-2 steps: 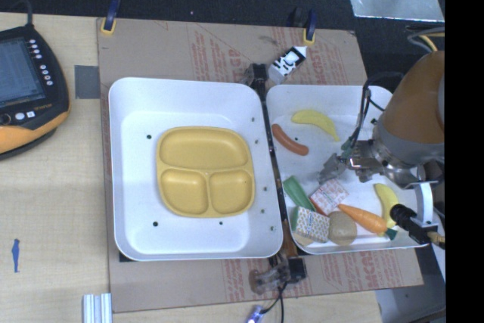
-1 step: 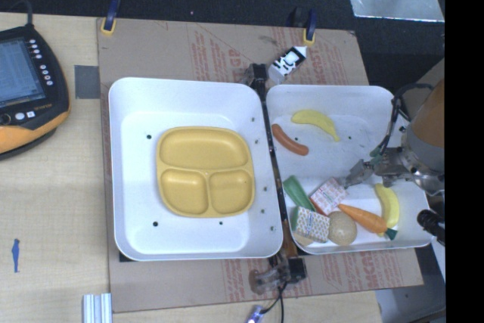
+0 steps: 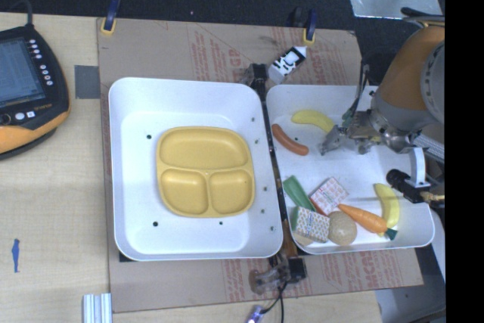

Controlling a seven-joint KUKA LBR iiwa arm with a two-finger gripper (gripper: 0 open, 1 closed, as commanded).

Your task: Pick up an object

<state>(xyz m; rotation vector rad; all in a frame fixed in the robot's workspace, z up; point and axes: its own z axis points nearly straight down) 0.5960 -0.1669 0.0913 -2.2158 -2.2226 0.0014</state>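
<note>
End effector (image 3: 331, 144): poised low in the right bin (image 3: 423, 238); open or clenched cannot be told.
Nearest objects: banana (image 3: 312, 119) and sausage (image 3: 290, 140), just beside it.
Risk: either could be nudged aside and nothing grasped.

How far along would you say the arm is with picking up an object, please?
Nothing looks picked up yet. The gripper is low inside the right bin, between the upper banana and the hot dog, with nothing visibly between its fingers. The carrot and the other toy food lie in that bin, and the yellow tray sits in the left bin. Grasping and lifting remain.
</note>
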